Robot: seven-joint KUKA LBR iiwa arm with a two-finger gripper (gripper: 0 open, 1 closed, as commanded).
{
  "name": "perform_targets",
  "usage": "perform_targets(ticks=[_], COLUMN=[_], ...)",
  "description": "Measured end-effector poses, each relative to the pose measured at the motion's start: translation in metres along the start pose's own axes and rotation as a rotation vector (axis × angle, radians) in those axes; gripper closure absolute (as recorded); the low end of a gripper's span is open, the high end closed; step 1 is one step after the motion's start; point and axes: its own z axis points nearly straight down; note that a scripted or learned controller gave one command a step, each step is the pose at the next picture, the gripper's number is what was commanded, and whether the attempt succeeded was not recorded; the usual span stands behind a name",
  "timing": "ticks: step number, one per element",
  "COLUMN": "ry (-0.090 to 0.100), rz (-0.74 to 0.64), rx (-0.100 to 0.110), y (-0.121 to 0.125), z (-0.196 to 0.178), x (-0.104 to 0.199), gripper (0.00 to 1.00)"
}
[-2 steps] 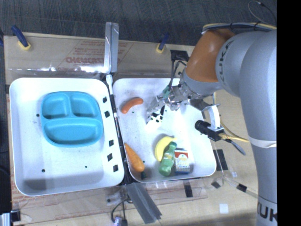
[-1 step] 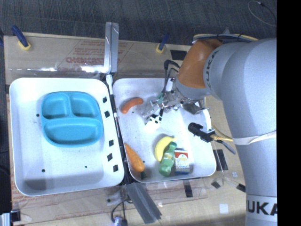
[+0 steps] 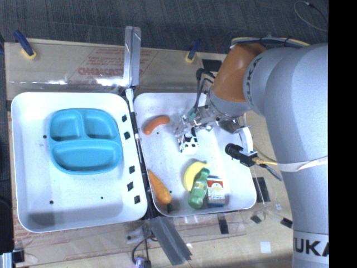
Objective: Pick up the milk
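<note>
1. Milk: a small white carton with black cow-like patches, lying in the right bin, just right of its middle, directly under the gripper.
2. The gripper is down at the carton's far edge, which suits a top-down grasp. Whether the pincer is apart or clamped on the carton I cannot tell; the wrist hardware hides the tips.
3. The arm reaches in from the right, orange band over the bin's right rim, so the wrist can stand above the carton.
4. Other items sit loose in the same bin: a sausage to the carton's left, a banana nearer, touching a green bottle, a red-and-white box beside that, and a carrot along the left wall. None touches the milk, which leaves room for the fingers.
5. The left bin holds a blue tray.
6. Writing: "KUKA" partly shows on the arm's base; faint red print on the far board is unreadable; the box label is too small to read.
</note>
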Motion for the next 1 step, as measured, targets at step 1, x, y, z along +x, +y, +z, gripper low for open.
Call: perform_targets(ticks=[1], ry=[0.0], rz=[-0.07], rx=[-0.002], y=[0.0255], z=[-0.1009], x=[0.0509], gripper=[1.0])
